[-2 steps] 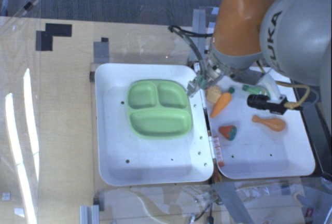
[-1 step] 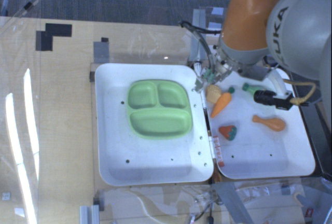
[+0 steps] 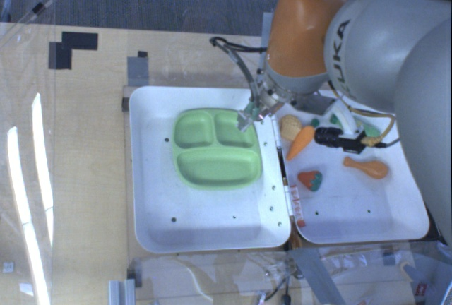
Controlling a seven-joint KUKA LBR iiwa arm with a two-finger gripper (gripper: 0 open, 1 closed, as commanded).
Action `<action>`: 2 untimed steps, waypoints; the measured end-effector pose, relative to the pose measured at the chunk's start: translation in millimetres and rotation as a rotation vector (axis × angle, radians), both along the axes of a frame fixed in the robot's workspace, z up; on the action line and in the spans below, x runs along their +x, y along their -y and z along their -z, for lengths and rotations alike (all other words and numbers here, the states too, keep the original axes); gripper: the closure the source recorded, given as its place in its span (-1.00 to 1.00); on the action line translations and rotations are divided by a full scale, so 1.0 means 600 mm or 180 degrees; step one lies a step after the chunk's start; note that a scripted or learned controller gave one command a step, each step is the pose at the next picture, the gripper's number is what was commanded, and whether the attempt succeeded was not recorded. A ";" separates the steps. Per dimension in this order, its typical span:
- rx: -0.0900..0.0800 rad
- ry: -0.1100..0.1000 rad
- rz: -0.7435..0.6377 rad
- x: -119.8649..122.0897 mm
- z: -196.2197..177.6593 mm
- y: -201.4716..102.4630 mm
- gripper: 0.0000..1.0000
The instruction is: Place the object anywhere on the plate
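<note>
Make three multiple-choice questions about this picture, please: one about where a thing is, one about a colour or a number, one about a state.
1. Where does the plate lie?
A. in the left bin
B. in the right bin
C. on the bare bench

2. What colour is the plate?
A. blue
B. green
C. red

3. How many compartments does the plate have?
A. two
B. three
C. five

Key:
1 A, the plate lies flat in the left bin, while the toy carrot and the strawberry lie in the right bin.
2 B, its whole surface is light green.
3 B, two small compartments lie along its far side and one long compartment along its near side; the claw is over the far right one.
</note>
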State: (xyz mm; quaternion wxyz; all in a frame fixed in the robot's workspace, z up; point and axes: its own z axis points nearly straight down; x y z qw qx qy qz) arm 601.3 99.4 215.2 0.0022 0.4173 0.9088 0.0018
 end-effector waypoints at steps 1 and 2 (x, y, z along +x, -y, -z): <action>-0.0002 -0.0002 -0.0083 -0.052 0.050 0.046 1.00; -0.0004 0.0012 -0.0468 0.037 0.047 0.050 1.00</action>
